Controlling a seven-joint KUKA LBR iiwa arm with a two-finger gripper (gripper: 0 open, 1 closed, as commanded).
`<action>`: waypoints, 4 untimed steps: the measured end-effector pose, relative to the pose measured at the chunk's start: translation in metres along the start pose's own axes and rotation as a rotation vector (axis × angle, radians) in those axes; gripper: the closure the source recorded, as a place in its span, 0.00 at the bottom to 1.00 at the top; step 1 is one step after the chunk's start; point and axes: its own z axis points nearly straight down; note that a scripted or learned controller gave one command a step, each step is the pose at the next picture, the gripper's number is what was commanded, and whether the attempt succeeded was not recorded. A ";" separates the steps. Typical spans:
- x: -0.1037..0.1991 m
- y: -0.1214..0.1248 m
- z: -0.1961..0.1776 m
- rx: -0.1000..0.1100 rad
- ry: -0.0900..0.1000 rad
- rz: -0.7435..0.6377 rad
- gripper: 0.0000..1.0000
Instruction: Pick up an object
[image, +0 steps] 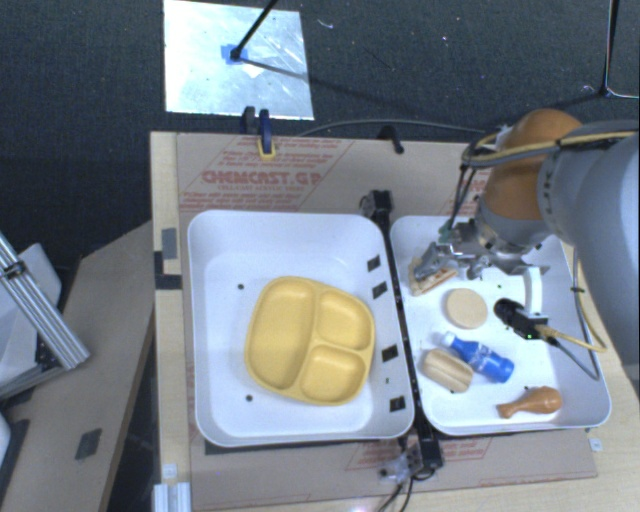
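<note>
The gripper (432, 265) hangs low in the right bin (590, 395), just up-left of the round tan disc (466, 308); something tan sits right at its tip, though whether it grips or gapes I cannot tell; the disc lies down-right of it, nearest target

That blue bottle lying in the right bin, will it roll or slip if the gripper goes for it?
The blue bottle lies on its side, so a nudge would probably roll it. It looks like smooth plastic, so possibly slippery. It touches the bread roll, which may shift with it.
</note>
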 end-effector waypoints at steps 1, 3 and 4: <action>0.000 0.003 -0.015 -0.009 -0.001 -0.001 1.00; -0.006 0.008 -0.104 -0.004 -0.001 -0.002 1.00; -0.006 0.009 -0.159 -0.007 -0.002 -0.003 1.00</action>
